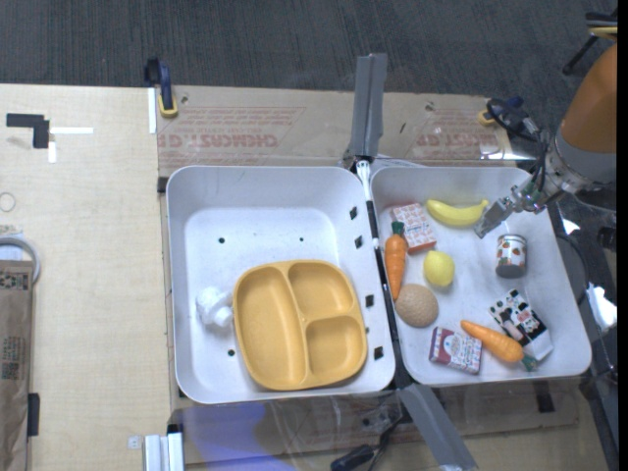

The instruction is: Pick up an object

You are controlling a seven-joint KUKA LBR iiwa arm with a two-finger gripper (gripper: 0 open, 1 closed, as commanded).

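The gripper (502, 211) hangs low over the far side of the right bin (577, 353), and honestly I can't tell if it's released or clenched, it's just a grey blur at that angle. Nothing is visibly in its grasp. The arm (594, 116) above it is cut off by the frame edge.

Right next to it, on its left, is the banana (455, 211), the tip practically touching the tool. Just below the tool stands a small can (510, 251), label too tiny to read. Further left of the banana is a red and white box (415, 226), print unreadable. Below that sit a lemon (439, 268), an upright carrot (394, 261) along the bin's wall and a tan ball (417, 305).

Toward the near edge, well away from the tool: a cow-patterned carton (520, 320), a second carrot (494, 340) and a little red packet (456, 349), no legible text.

Way over left, the other bin (180, 263) has a yellow divided plate (299, 322) and a white crumpled lump (213, 307).

Behind both bins the cardboard (255, 130) has reddish lettering, upside down from here and not really readable.
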